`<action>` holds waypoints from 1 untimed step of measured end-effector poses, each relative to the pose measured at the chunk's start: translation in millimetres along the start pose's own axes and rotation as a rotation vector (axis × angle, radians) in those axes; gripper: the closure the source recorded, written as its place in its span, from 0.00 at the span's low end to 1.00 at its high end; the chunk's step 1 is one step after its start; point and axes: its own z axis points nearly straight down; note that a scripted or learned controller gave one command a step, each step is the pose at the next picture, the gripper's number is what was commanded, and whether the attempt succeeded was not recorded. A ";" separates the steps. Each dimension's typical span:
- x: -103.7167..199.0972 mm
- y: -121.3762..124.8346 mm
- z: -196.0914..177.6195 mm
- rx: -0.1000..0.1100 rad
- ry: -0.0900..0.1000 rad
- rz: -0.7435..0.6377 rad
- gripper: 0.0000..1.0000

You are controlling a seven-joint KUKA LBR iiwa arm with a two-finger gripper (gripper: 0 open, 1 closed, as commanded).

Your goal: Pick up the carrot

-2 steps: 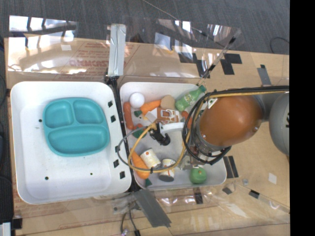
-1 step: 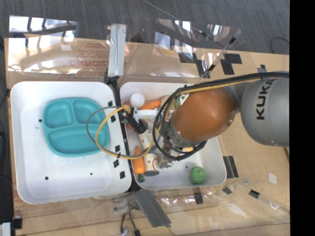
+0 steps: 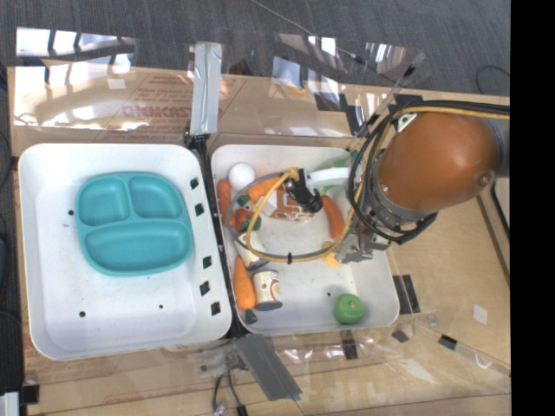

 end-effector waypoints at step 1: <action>-24.2 24.4 82.2 0.000 -0.017 0.024 1.00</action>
